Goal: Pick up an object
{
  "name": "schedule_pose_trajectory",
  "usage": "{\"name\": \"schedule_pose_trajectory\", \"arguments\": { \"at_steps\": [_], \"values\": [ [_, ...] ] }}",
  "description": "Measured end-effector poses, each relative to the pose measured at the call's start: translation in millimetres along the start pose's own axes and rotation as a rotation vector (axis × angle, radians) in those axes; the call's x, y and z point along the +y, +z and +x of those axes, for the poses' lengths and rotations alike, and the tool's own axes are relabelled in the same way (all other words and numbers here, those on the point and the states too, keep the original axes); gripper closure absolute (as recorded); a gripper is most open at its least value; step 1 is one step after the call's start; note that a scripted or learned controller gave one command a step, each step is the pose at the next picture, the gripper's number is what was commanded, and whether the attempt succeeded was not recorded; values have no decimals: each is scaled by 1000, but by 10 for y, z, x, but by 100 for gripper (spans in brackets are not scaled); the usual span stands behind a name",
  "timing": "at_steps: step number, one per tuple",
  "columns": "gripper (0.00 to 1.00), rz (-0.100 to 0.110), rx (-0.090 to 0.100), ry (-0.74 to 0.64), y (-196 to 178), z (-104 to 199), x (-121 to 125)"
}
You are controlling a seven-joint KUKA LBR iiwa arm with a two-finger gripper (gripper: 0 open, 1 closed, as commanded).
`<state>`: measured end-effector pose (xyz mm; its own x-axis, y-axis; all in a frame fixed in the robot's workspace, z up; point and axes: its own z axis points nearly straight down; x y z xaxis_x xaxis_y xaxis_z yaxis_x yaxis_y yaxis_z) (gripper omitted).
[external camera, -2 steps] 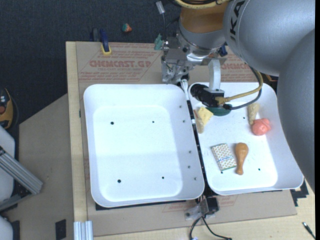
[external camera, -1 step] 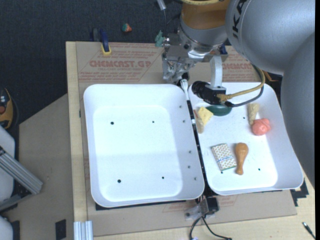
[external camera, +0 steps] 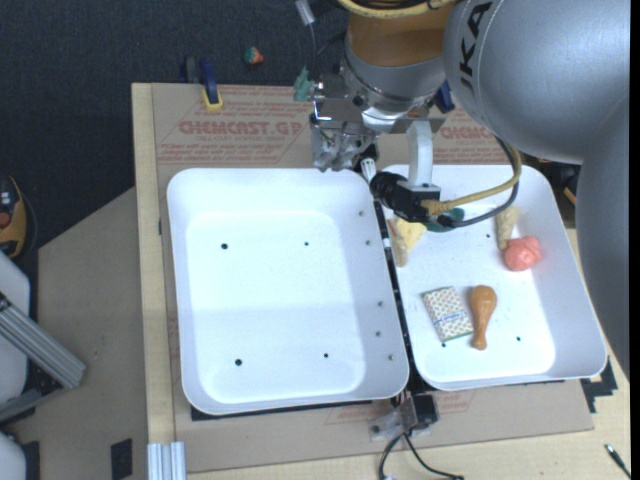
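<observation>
Camera view is looking down on a brown board [external camera: 250, 128] with red lettering, lying over dark floor and bearing the left bin [external camera: 190, 268] and the right bin [external camera: 572, 318] side by side. A blue clamp [external camera: 210, 86] is gripping the board's far edge, and a metal rail [external camera: 40, 343] is lying off to the near left.

The grey arm [external camera: 560, 58] is reaching in from the far right and hanging the gripper [external camera: 338, 153] over the bins' far rims, close to where they are meeting. It is small and cluttered here, so whether it is open, closed or gripping anything cannot be told.

All loose objects are sitting in the right bin. A cream wedge [external camera: 405, 240] is lying just beside the dividing wall, nearest the gripper. A cream cone [external camera: 507, 226] is probably touching a pink lump [external camera: 521, 253] further right. A patterned box [external camera: 447, 313] and a brown drumstick [external camera: 482, 315] are lying just beside each other toward the near side.
</observation>
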<state>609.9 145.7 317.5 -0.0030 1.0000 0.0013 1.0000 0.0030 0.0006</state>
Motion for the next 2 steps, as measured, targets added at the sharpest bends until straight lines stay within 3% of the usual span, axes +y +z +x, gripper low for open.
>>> {"name": "schedule_pose_trajectory", "arguments": {
  "at_steps": [2],
  "values": [
    [100, -4, 0, 1, -200, -3, 16]
  ]
}}
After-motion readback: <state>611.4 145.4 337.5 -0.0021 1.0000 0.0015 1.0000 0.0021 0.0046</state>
